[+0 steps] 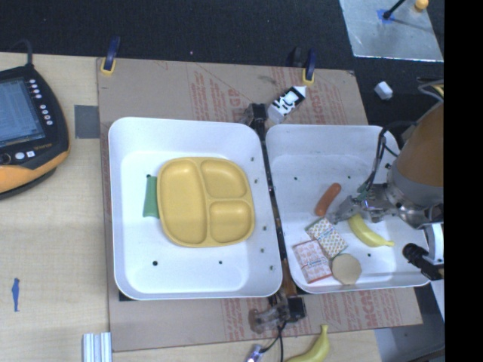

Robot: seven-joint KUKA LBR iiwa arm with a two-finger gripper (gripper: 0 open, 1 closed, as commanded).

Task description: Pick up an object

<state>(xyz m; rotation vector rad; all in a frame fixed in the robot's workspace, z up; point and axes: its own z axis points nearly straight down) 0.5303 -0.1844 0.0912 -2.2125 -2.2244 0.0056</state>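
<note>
The gripper (353,208) hangs in the right bin (302,143), its grasp impossible to judge; with the banana (368,232) at five o'clock and the sausage (327,199) at ten, closing could nudge both away.

Two bins sit side by side mid-frame: the left bin (128,202) holds a divided tray (205,200) at its centre, with a flat card (150,197) tucked under the tray's left edge. In the right bin (302,145) the objects cluster toward the lower right — a sausage (327,198) uppermost, a banana (367,231) to its lower right, two packets (328,237) (310,260) and a round disc (346,268) below. The gripper (355,207) is between sausage and banana; a pendant (26,127) lies at the frame's left edge — another banana (315,348) at the bottom.
</note>
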